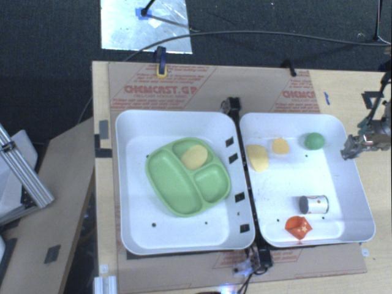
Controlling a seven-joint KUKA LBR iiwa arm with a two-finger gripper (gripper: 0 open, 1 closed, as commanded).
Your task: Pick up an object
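The right bin (349,182) holds a green ball (314,141), a small yellow piece (280,146), a larger pale yellow piece (258,158), a silver can lying on its side (314,204) and a crumpled orange-red object (299,226). In the left bin (131,164) lies a green divided plate (184,179) with a yellow object (195,157) in its upper compartment. My gripper (355,147) hangs at the right bin's right rim, to the right of the green ball and apart from it.
A brown board (202,84) lies under both bins. A blue and yellow clamp (160,62) sits at its far edge. A shiny sheet (145,17) lies on the dark floor behind. A metal frame (21,170) stands at the left.
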